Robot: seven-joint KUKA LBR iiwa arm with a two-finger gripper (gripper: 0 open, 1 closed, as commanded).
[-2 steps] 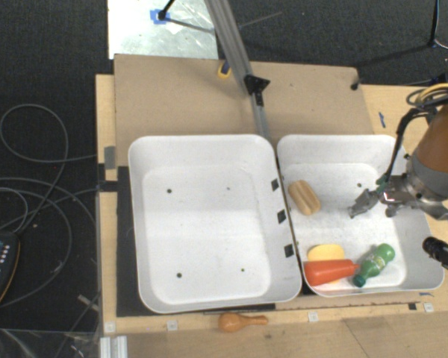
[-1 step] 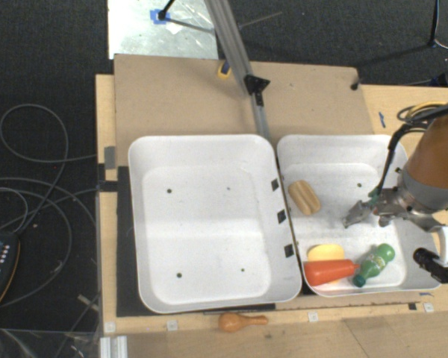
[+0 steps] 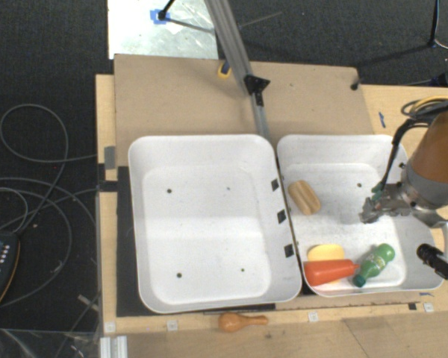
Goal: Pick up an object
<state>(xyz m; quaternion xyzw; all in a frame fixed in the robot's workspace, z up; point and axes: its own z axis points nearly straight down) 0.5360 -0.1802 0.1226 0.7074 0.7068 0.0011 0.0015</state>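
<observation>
Gripper [image 3: 373, 209], right of frame over the right bin [image 3: 336, 151], finger state unclear; lower squarely onto green bottle [image 3: 375, 263], lower right.

Around your tan wooden bench [image 3: 179, 95] you see dark speckled carpet floor [image 3: 45, 58] strewn with thin looping grey cables [image 3: 30, 136], a pale shiny floor panel [image 3: 145, 32] behind, and a slanted grey metal pole [image 3: 231, 36].

The arm [image 3: 437, 159] is extended in from the right, wrist angled downward. The gripper [image 3: 372, 209] is positioned low, pointing leftward.
</observation>
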